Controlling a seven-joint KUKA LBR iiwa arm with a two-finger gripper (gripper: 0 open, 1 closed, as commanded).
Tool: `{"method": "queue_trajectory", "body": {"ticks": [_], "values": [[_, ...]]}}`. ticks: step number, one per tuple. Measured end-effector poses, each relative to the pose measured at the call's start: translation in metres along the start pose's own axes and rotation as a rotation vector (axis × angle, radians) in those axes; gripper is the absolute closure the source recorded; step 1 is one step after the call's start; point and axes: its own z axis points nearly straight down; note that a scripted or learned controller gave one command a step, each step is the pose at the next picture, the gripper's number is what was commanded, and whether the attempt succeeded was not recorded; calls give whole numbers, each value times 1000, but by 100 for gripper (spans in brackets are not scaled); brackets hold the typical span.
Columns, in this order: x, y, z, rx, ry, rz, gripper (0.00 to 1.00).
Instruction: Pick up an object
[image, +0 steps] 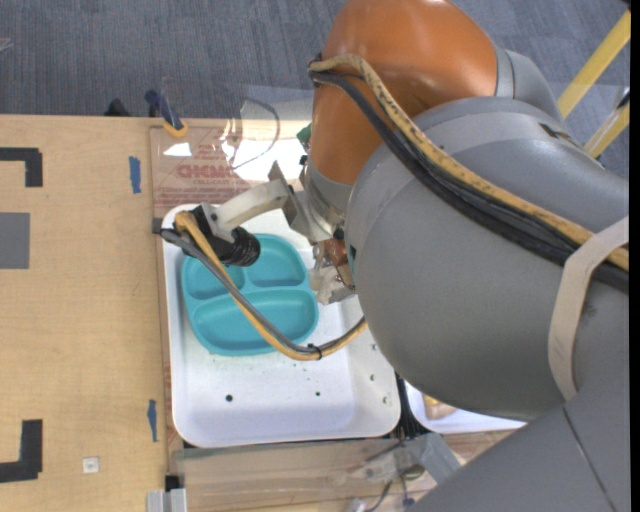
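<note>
The grey arm (480, 250) fills the frame from three o'clock, reaching across a white bin (290, 410). A teal divided tray (250, 300) lies in the bin's upper half, toward ten o'clock of the bin's centre. The gripper (330, 275) hangs at the tray's three-o'clock edge, under the orange band (400, 50); how its jaws stand cannot be told, as the wrist hides them. A black-and-yellow cable (235, 290) loops over the tray. Nothing appears lifted: the tray looks flat on the bin floor, so the grasp and the lift are seemingly both left to do.
</note>
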Motion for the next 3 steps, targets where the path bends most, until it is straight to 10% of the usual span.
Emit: {"method": "queue_trajectory", "body": {"ticks": [2,3], "values": [[-4,0,147,-3,-15,-83,100],[34,10,2,-1,3,2,100]]}}
